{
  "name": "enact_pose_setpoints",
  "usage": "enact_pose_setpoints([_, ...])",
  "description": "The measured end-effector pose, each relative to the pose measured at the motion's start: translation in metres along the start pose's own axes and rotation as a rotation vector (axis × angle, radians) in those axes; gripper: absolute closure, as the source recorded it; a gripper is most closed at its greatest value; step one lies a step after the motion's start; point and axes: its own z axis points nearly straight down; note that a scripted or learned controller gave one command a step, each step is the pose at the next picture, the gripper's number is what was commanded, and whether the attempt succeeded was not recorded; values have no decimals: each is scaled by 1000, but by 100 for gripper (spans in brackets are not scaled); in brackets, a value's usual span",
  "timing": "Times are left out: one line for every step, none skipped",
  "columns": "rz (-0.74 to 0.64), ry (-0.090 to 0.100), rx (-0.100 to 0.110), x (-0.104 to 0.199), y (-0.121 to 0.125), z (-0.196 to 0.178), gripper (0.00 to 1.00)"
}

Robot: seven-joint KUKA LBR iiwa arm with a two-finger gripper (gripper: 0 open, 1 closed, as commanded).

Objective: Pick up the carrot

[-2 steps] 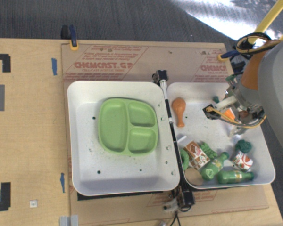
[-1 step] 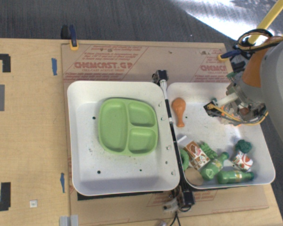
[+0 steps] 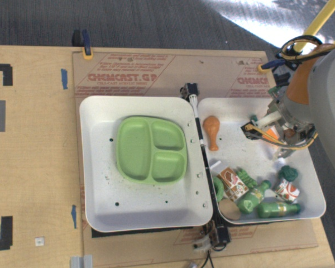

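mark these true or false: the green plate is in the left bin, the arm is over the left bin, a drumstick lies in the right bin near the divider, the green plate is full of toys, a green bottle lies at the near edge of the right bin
1. The green plate is in the left bin. True.
2. The arm is over the left bin. False: it is over the right bin.
3. A drumstick lies in the right bin near the divider. True.
4. The green plate is full of toys. False: the toys are piled in the right bin.
5. A green bottle lies at the near edge of the right bin. True.
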Motion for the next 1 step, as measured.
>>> enact_pose_setpoints([130,3,-1,-28,17,10,0])
